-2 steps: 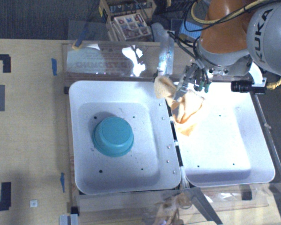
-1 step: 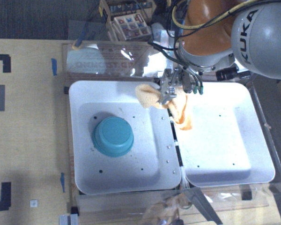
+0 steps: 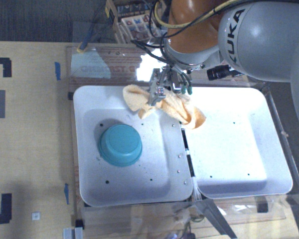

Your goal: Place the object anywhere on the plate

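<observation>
A yellow-orange cloth hangs bunched at the back of the bins, spread across the divide between the left bin and the right bin. My gripper comes down from the arm above and is shut on the cloth near its middle, where the fabric gathers between the fingers. One flap of the cloth trails to the left and another droops to the right. The teal round plate sits in the left bin, to the front left of the gripper and apart from the cloth.
The grey arm with its orange band fills the upper right above the right bin. A ridge between the two bins runs front to back. Boxes and cables lie behind the bench.
</observation>
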Action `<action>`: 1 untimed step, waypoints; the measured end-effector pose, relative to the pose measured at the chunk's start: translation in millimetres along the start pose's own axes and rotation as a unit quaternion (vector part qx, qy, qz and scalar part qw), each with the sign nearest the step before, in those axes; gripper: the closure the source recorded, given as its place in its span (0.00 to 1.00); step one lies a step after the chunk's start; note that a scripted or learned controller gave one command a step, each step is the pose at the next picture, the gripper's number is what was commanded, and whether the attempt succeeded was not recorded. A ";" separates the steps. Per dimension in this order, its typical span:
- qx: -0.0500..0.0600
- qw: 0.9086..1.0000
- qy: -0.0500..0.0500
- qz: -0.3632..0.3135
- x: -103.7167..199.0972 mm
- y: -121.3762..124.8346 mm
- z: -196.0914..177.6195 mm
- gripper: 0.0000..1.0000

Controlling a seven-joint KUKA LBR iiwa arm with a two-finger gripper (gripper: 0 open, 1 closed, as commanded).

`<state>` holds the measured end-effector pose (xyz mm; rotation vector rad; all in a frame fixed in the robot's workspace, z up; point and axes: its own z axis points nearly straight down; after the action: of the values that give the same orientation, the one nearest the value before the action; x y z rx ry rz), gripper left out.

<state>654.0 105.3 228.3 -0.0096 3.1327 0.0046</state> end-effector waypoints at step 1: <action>0.000 1.000 0.000 0.000 1.9 45.5 1.7 1.00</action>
<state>651.8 150.8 226.7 -0.0085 3.1322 0.0060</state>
